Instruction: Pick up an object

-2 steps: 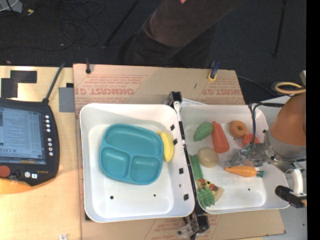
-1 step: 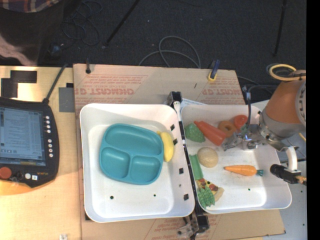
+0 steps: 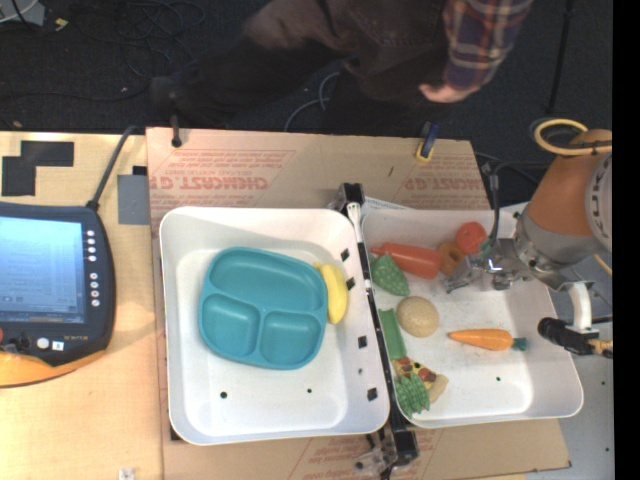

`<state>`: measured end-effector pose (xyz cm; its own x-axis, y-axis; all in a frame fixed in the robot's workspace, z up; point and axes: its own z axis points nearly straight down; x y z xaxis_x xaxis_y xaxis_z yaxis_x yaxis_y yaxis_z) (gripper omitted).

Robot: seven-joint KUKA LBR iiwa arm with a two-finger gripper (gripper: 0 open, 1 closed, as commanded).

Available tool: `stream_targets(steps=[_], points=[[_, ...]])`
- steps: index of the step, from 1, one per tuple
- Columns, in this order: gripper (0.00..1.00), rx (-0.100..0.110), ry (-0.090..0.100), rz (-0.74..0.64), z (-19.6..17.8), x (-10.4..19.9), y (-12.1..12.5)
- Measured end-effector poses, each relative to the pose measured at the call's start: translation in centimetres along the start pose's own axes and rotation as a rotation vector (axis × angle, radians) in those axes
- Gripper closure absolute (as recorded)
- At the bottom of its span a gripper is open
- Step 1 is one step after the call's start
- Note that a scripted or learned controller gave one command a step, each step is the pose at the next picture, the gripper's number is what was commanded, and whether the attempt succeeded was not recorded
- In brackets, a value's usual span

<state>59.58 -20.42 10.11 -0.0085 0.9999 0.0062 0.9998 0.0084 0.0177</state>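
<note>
My gripper (image 3: 476, 279) hangs low over the upper middle of the right bin (image 3: 545, 393), open, with nothing between its fingers. Just left of it lie a long red pepper (image 3: 410, 259) and a small brown piece (image 3: 455, 259). A red tomato (image 3: 471, 236) sits just above it. An orange carrot (image 3: 484, 339) lies below the gripper, apart from it. A beige round potato (image 3: 418, 316) and a green leaf (image 3: 390, 275) rest further left. A pizza slice (image 3: 417, 381) and a green strip (image 3: 392, 338) lie by the bin's left wall.
The left bin (image 3: 190, 388) holds a teal divided plate (image 3: 264, 306) with a yellow banana (image 3: 334, 293) at its right edge. A tablet (image 3: 45, 273) stands at the far left. A person's arm (image 3: 470, 38) leans over the back of the bench.
</note>
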Motion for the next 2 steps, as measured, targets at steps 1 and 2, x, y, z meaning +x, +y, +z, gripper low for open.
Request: stream_targets(steps=[1, 2], points=[[0.00, 0.034, -0.005, 0.003, 1.5, 0.7, 4.6], [0.00, 0.027, -0.002, 0.011, 1.4, 3.7, -2.8]])
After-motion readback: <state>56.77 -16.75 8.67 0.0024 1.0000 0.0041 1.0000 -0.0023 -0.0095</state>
